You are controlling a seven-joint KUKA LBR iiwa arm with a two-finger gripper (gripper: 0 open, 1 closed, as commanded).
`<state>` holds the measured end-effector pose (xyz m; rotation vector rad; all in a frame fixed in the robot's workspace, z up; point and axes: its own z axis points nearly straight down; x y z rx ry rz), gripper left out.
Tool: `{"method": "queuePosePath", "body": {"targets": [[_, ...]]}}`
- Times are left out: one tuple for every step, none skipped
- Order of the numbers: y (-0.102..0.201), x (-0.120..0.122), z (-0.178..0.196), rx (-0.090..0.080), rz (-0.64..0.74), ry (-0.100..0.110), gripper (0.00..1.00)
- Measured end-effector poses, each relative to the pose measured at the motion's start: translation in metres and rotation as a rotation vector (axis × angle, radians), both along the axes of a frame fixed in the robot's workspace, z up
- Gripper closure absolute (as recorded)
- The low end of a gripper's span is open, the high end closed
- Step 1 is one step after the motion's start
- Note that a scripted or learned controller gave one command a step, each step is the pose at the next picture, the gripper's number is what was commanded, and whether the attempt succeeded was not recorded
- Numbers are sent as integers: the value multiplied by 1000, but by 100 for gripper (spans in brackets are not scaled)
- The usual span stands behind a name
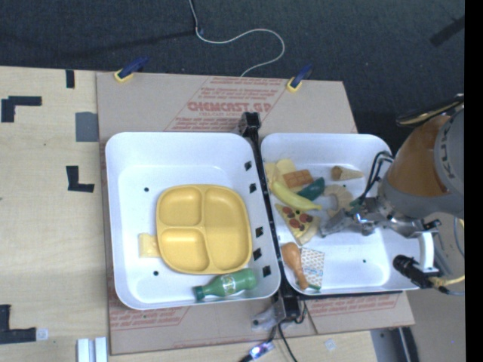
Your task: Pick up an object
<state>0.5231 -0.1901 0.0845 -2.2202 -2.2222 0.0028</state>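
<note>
Jaws not clear enough to judge: cannot tell whether parted or closed, nor whether anything sits between them. Gripper (pixel 337 223) low in the right bin (pixel 355 270), pointing left, its tip at the right edge of the heap of toy food and just beside a pizza slice (pixel 296 222). Left of that, a banana (pixel 290 194) lying on a slant, with a brown bread-like piece (pixel 296 178) at its far side and a dark green item (pixel 312 190) touching it on the right. Farther right along the far wall, a small tan wedge (pixel 346 173). At the near left corner of the same bin, a carrot (pixel 293 261) beside a speckled white packet (pixel 312 264). Behind the gripper, the grey arm with its orange band (pixel 419 164) coming in from the right. In the left bin (pixel 124 202), a yellow divided plate (pixel 204 228) in the middle, a green bottle (pixel 226 285) on its side along the near wall, and a pale yellow piece (pixel 148 245) peeking out at the plate's left edge. Cardboard sheet (pixel 226 104) under both bins.
</note>
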Motion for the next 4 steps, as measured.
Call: {"method": "queuePosePath", "body": {"targets": [[0,1,11,-2,0,-3,100],[4,-7,68,0,1,-4,100],[3,-8,131,0,1,-5,100],[4,-7,140,1,1,-1,100]]}}
